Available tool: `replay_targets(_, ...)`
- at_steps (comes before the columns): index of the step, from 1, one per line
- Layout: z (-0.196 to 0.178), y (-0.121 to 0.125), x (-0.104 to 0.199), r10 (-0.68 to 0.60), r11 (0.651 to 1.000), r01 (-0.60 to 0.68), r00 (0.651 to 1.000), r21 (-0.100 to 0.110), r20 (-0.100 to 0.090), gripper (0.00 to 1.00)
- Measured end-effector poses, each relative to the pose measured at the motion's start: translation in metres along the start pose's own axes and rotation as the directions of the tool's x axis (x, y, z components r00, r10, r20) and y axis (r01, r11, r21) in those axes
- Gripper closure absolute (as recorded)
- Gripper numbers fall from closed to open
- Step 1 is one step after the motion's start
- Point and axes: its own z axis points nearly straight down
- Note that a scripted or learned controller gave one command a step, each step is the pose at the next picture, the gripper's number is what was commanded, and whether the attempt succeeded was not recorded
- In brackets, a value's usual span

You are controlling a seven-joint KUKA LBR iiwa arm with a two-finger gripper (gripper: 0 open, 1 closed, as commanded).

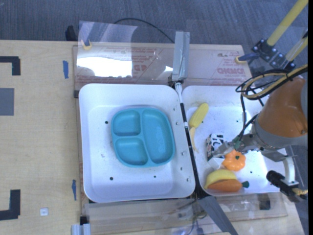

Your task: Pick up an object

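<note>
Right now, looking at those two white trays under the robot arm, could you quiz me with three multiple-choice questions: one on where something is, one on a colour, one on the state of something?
1. Where does the banana lie?
A. right bin
B. left bin
C. on the wooden bench

2. What colour is the divided plate?
A. red
B. blue
C. black

3. What do the plate's compartments hold?
A. fruit
B. nothing
C. a cup

Answers:
1 A: it lies near the far left corner of the right bin.
2 B: it is light blue against the white left bin.
3 B: all three compartments show bare blue.

Arm [286, 114] reaches in from right, wrist bent low, gripper [234, 148] down
</note>
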Motion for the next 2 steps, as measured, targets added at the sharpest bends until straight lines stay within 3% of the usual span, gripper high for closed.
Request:
replay_targets(1,-0.0162,0.0067,0.0008,-0.003,1.000,0.003,1.000,-0.020,0.004,1.00)
replay_targets(2,-0.0159,0.0061,0.0000,-0.002,1.000,0.002,1.000,-0.019,0.006,0.00)
